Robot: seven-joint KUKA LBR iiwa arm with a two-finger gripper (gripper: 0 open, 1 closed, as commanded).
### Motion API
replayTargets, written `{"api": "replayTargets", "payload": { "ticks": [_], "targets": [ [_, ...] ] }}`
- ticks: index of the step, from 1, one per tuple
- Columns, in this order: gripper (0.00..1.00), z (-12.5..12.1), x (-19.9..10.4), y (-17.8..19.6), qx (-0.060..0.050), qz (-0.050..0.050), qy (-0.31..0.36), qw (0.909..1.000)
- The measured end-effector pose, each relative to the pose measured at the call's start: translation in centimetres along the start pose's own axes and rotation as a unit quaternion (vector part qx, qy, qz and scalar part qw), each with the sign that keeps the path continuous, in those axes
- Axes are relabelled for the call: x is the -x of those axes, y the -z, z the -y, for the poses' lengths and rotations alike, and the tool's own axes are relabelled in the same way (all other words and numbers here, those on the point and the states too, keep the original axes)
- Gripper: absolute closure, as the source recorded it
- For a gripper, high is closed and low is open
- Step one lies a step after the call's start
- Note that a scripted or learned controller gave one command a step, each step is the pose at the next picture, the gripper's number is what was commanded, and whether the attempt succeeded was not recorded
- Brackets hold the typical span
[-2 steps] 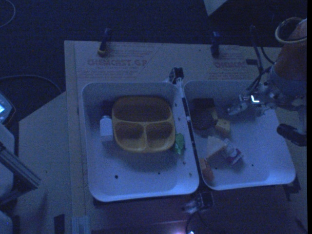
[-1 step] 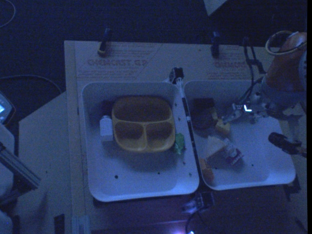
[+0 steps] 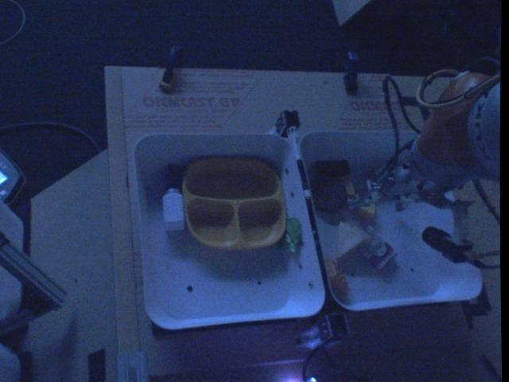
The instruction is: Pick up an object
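Several small objects [image 3: 362, 249] lay in the right bin [image 3: 421, 289]. Over them hung the hand [image 3: 372, 191], its grip too dim to tell. Reaching seemed underway; next it needed lowering onto one piece.

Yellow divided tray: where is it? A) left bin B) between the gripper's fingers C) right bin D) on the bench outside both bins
A: the yellow divided tray lies flat inside the left bin, with a small white object at its left side, while the arm is over the right bin.
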State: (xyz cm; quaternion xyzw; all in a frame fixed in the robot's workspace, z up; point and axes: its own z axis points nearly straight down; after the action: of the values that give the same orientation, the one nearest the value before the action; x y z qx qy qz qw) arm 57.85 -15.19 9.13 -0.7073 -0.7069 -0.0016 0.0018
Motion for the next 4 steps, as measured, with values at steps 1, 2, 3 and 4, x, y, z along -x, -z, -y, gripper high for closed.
{"api": "replayTargets", "payload": {
  "ticks": [1, 2, 3, 4],
  "targets": [
    [1.00, -0.3, 0.1, 1.6, 0.006, 0.002, 0.000, 1.0000],
    [1.00, -1.2, 0.0, 6.2, 0.003, 0.004, 0.001, 1.0000],
    [1.00, -1.5, 0.1, 10.6, 0.004, 0.004, 0.001, 1.0000],
    [1.00, -1.7, 0.1, 13.6, 0.003, 0.004, 0.001, 1.0000]
  ]
}}
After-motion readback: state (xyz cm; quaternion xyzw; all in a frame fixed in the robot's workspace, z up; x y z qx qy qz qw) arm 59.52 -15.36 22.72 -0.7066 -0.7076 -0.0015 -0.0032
